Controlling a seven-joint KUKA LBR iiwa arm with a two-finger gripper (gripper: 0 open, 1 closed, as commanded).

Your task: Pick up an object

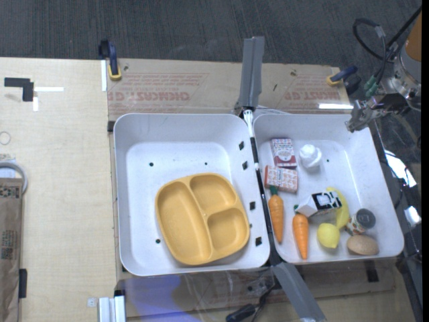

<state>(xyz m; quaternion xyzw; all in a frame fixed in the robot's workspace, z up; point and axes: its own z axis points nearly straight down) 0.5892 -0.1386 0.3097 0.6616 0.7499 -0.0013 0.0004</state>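
Observation:
The right bin (375, 173) holds several small items. Two red-and-white cartons (283, 151) (281, 179) lie at its left, with a white cup (310, 155) beside them. Two carrots (275, 215) (300, 235) lie near the front left. A black-and-white carton (324, 202), a banana (342, 211), a lemon (328, 236), a grey round can (364, 218) and a brown potato (362, 245) cluster at the front right. My gripper (360, 115) hangs over the bin's far right corner, apart from all of them, with nothing visibly held.
The left bin (134, 180) holds a yellow divided plate (203, 217). A grey post (251, 72) stands behind the seam between the bins. Cables trail from the arm at the upper right. Cardboard lies behind the bins.

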